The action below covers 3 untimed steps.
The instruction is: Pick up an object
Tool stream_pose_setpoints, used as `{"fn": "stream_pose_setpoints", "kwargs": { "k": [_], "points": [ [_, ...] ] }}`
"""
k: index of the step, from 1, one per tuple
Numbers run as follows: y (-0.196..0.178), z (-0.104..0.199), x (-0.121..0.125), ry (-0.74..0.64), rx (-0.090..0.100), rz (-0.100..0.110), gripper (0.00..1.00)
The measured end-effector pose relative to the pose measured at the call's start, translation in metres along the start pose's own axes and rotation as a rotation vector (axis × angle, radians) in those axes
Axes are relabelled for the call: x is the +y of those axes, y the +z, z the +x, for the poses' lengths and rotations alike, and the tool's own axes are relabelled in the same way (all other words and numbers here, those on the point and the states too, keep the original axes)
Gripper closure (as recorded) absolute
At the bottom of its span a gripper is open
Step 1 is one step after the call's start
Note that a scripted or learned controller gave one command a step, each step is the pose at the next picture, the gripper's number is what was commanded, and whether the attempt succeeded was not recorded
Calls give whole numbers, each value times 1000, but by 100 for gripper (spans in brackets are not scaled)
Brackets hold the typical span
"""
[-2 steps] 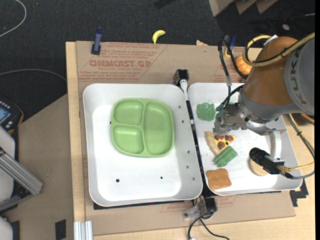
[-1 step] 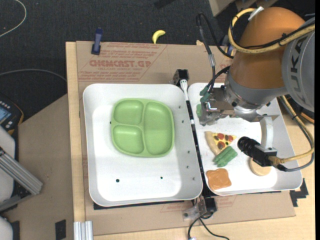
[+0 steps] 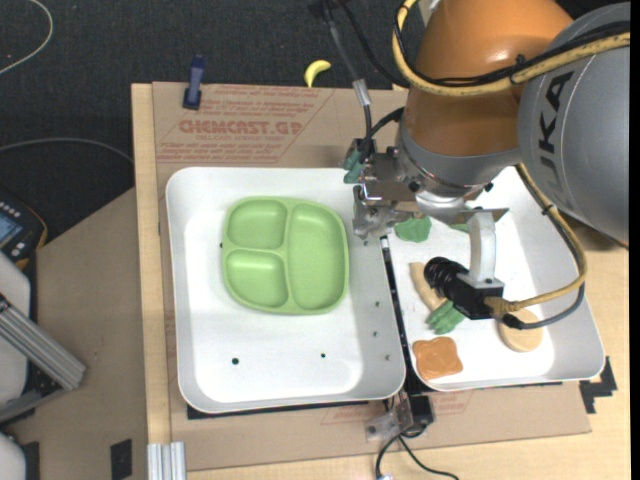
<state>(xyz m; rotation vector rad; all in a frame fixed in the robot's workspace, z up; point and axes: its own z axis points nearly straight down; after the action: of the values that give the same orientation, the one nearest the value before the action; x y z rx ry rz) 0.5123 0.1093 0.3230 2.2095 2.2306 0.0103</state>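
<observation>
The right bin (image 3: 575,343) holds several small items. A green piece (image 3: 412,230) lies just under the wrist, and another green piece (image 3: 443,318) sits lower down. An orange toast-like slab (image 3: 437,358) rests at the bin's front left, a tan round piece (image 3: 521,337) at the front right, and a tan strip (image 3: 421,284) by the left wall. My gripper (image 3: 384,206) hangs low over the back left of the right bin, close to the divider and next to the upper green piece. The arm's orange and grey body hides the back of this bin.
A green divided plate (image 3: 285,255) lies in the left bin (image 3: 200,358). A cardboard sheet (image 3: 250,123) lies under both bins, with a blue clip (image 3: 193,83) and a yellow object (image 3: 317,70) at its far edge.
</observation>
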Motion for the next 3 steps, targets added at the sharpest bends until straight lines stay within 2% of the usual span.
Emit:
{"fn": "stream_pose_setpoints", "kwargs": {
  "k": [1, 2, 3],
  "points": [
    [-8, -5, 0, 7, -3, 3, 100],
    [3, 50, -35, 2, -2, 11, 100],
    [-63, 11, -32, 13, -2, -3, 100]
  ]
}}
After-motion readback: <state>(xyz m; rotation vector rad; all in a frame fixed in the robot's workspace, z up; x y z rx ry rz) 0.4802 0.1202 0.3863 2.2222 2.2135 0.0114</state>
